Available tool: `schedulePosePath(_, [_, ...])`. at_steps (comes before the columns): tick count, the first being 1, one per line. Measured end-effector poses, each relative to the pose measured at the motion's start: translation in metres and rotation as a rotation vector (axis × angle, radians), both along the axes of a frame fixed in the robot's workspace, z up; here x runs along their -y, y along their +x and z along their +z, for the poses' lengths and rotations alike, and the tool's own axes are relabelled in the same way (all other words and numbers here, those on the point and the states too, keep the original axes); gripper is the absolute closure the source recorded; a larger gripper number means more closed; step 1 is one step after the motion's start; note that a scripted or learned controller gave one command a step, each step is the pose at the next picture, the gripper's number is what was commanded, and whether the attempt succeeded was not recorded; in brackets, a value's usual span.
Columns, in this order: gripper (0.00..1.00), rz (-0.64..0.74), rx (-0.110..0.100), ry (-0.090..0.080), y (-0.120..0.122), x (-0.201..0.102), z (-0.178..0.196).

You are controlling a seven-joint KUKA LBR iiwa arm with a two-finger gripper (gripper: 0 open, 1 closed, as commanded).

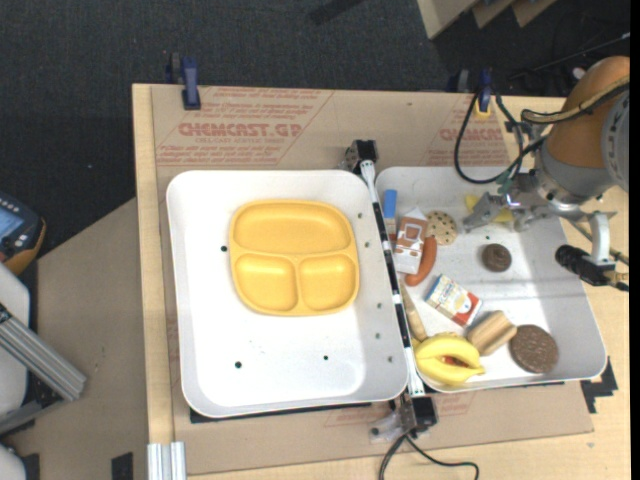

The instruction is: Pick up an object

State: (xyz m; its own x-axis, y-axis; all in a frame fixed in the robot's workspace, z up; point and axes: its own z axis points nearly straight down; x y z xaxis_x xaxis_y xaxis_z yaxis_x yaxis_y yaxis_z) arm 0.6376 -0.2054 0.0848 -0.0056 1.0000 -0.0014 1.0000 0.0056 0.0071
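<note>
Camera view has the gripper hanging over the right bin's far side, can't tell its state. Nearest object is the small brown cookie just near of it. Left bin holds a yellow divided tray.

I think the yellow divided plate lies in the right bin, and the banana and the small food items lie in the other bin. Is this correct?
Not quite. The camera view shows the yellow divided plate in the left bin, not the right one. The banana and the small food items do lie in the other bin, the right bin.
</note>
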Motion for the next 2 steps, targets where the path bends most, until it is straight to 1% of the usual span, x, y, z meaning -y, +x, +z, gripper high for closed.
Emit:
schedulePosePath(1, [0.0,-0.008,-0.012,0.003,-0.06,0.002,0.0])
schedulePosePath(2, [0.0,-0.002,-0.004,0.004,0.007,0.008,0.0])
